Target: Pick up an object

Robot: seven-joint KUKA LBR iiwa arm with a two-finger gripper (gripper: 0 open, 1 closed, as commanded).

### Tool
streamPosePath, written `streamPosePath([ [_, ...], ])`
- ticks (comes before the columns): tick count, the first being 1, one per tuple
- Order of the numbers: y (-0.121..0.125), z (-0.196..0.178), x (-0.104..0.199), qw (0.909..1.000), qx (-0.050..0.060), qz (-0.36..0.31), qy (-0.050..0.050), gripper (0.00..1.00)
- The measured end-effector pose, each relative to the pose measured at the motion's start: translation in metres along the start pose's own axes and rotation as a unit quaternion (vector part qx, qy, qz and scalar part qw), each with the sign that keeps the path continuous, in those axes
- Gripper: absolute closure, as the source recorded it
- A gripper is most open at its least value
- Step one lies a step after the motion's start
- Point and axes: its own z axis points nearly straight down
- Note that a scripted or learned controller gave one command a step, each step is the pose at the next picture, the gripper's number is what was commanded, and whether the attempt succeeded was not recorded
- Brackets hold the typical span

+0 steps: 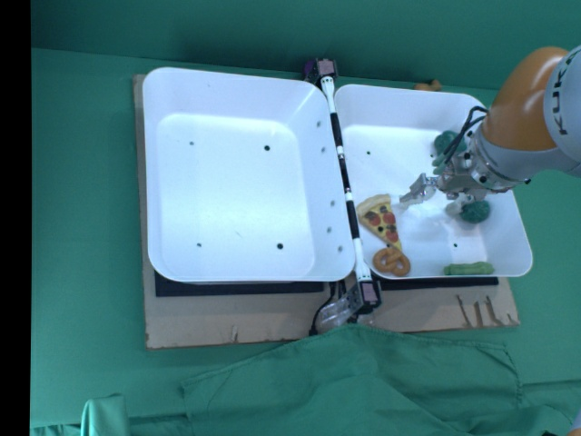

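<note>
The right bin holds a pizza slice, a pretzel, a long green piece near the front rim, and two dark green lumps. My gripper hovers over the middle of this bin, pointing left. It sits just right of the pizza slice and apart from it. Its fingers look spread with nothing between them. The wrist partly covers the nearer green lump.
The left bin stands beside the right one, with a black-and-white divider bar between them. Both rest on a cardboard sheet. Crumpled green cloth lies at the front. A small orange object sits behind the right bin.
</note>
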Motion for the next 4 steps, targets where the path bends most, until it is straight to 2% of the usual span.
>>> streamPosePath([
  [1,0.002,-0.014,-0.003,1.0000,-0.007,0.002,-0.004,1.00],
  [2,0.012,-0.063,-0.001,1.0000,-0.001,0.000,-0.003,1.00],
  [3,0.007,-0.127,-0.003,1.0000,-0.003,0.001,-0.003,1.00],
  [4,0.014,-0.176,0.000,1.0000,-0.002,0.000,-0.003,1.00],
])
